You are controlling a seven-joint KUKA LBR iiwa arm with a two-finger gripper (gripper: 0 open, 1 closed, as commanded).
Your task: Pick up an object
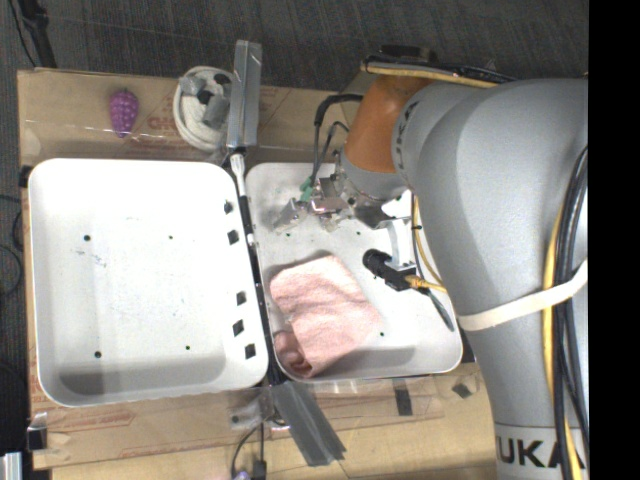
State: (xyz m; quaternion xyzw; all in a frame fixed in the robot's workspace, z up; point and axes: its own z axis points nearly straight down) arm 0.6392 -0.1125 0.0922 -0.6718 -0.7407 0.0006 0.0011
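Above the pink cloth [322, 313] (folded, in the right bin [425, 353]), the gripper [318, 200] hovers low; whether its claw is clenched cannot be told.

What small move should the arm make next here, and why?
Probably shift the gripper toward the pink cloth and lower onto it. The gripper sits near the far wall of the right bin, over bare white floor, while the cloth lies heaped nearer the front of that bin, apart from it.
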